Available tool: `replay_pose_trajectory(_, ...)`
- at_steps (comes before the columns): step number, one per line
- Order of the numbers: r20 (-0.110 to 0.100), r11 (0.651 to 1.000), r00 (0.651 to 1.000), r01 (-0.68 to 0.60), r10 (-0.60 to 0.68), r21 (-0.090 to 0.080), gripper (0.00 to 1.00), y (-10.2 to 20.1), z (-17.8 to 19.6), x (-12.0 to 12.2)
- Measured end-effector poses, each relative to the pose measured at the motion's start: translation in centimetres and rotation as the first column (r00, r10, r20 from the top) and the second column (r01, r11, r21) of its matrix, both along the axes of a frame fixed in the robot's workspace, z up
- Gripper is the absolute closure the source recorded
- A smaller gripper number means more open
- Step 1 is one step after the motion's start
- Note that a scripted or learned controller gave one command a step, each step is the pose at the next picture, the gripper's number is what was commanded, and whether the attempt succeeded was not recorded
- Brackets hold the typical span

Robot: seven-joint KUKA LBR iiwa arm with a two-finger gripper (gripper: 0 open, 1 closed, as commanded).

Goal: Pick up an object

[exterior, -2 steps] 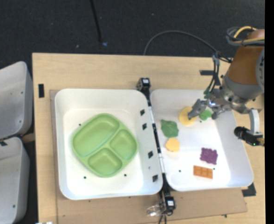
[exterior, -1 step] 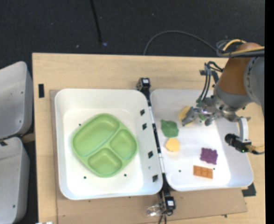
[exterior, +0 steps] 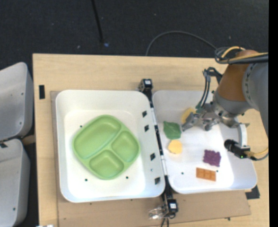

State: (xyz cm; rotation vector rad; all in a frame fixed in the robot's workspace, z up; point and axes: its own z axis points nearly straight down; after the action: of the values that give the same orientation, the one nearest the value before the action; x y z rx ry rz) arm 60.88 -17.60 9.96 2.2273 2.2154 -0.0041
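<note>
- Looking from the left, the left bin (exterior: pixel 63 183) has a green divided plate (exterior: pixel 106 146) in it: three compartments, smooth, looks like hard plastic, lying flat. Wide and shallow, so probably awkward for two fingers.
- Right bin (exterior: pixel 243 178) has the small stuff. Near its left wall there's a green block (exterior: pixel 172 129), matte and soft-edged. My guess is foam or rubbery, light and easy to pinch across its sides.
- Just in front of it, a yellow round piece (exterior: pixel 175 147), small and maybe prone to rolling.
- Farther back, a yellow lump (exterior: pixel 188 114) sits right by the gripper (exterior: pixel 199 120); can't tell what the gripper is doing from this angle.
- Near the front edge, an orange flat bar (exterior: pixel 206 174). Thin, so tough to get under.
- Right of that, a purple bumpy piece (exterior: pixel 212 157), textured and likely grippy.
</note>
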Motion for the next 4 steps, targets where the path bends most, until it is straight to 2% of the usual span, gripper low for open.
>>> replay_pose_trajectory(1,0.005,1.000,1.000,0.002,-0.002,-0.001,1.00,-0.1,1.3,0.1)
replay_pose_trajectory(2,0.009,1.000,1.000,-0.001,0.001,-0.001,1.00,-0.8,7.5,-0.2)
replay_pose_trajectory(4,0.009,1.000,1.000,-0.008,0.008,-0.001,1.00,-1.4,17.4,-0.1)
